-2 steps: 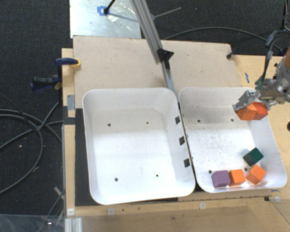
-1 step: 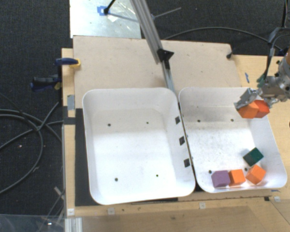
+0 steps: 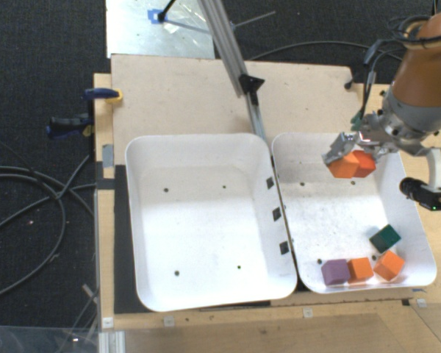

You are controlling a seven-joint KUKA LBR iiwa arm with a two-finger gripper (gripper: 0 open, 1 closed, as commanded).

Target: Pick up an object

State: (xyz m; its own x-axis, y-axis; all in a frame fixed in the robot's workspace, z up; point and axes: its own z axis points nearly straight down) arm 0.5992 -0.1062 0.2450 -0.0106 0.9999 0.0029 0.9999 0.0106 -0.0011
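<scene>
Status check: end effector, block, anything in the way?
End effector shut on orange block, above right bin. Four blocks at that bin's near corner, well apart.

We see an orange block (image 3: 352, 165) up off the floor of the right bin (image 3: 309, 197), tilted, sitting just under the gripper (image 3: 355, 150) w/ its top edge against the fingers. Four more blocks lie in that bin's near right corner: a purple one (image 3: 335, 272), an orange one (image 3: 361, 269) touching it, another orange (image 3: 389, 265) & a dark green one (image 3: 385, 237) just behind.
</scene>
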